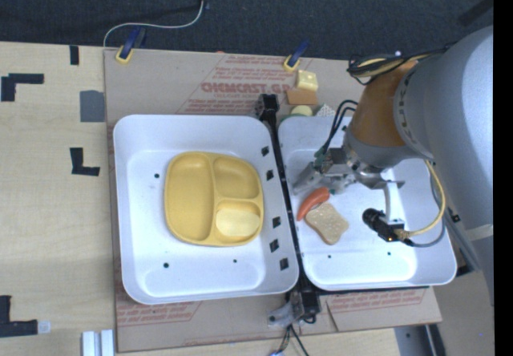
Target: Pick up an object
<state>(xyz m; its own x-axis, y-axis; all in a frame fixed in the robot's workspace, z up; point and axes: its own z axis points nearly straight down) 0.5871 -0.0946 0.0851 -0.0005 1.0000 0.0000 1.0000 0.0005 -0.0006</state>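
the gripper point(314, 176) hangs low in the right bin point(401, 266), just over the orange carrot point(313, 203) beside the toast slice point(327, 224), nothing lifted yet, its grip state i cannot tell.

The arm point(449, 106) covers much of the right bin point(361, 266), hiding that bin's far right corner and rim. The gripper point(321, 174) is small and crowded by wrist hardware, so its state cannot be read. A pale green object point(300, 111) past the bin's far edge is partly hidden. The arm is cut off by the right edge.
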